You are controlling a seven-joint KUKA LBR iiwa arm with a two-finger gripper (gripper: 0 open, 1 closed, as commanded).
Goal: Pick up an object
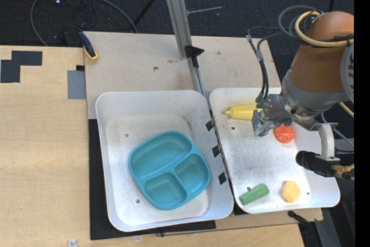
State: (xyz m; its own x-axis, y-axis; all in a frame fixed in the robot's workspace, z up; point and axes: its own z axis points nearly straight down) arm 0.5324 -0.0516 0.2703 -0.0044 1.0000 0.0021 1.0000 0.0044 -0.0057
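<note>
Over the right bin: the gripper [265, 123] hangs low at the bin's far-middle part, at the end of the grey arm with its orange band, which comes in from the right.
Gripper state: the fingertips are too small and dark against the bin floor to tell apart from together; nothing can be made out between them.
Right bin [254, 165]: shallow, white, speckled with grey wear on its floor; it sits just right of the left bin, their walls almost touching.
Yellow object [240, 112]: long, with a narrow tip pointing left, lying at the far left of the right bin; its right end is touching or just under the gripper body, and I cannot tell which.
Red object [284, 134]: small and round, just right of the gripper and slightly nearer, partly covered by the wrist.
Green object [254, 194]: short cylinder, tilted, at the near edge of the right bin, well apart from the gripper.
Yellow block [291, 191]: small, near the bin's near right corner, just right of the green object.
Left bin [115, 118]: white; it holds a blue divided tray [169, 169] with three compartments, set at a slant.
Far bench: a metal post [178, 14] rises behind the two bins.
</note>
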